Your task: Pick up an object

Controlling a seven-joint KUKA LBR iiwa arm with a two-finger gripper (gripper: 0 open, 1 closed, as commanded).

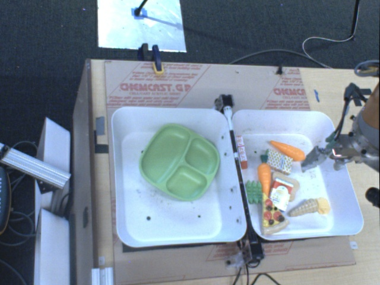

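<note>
Jaws [313,159] hang over bare floor in the right bin [347,200], near its rim; aperture unclear.

Grey arm with orange band [369,120]: cut off by the right picture edge; only wrist and part of the forearm in view.

Two-finger gripper [311,161], over the right white plastic bin [344,186] near its right wall: blurred and small, finger gap unreadable.

Small flat packet with red label [281,193], mid-bin: print too small to read. It overlaps the orange carrot-shaped toy [264,177] beside it.

Slice-shaped toy with dark dots [273,216], at the bin's front edge: top end hidden under the packet.

Small spotted block [278,160]: pattern blurred, kind unclear.
</note>
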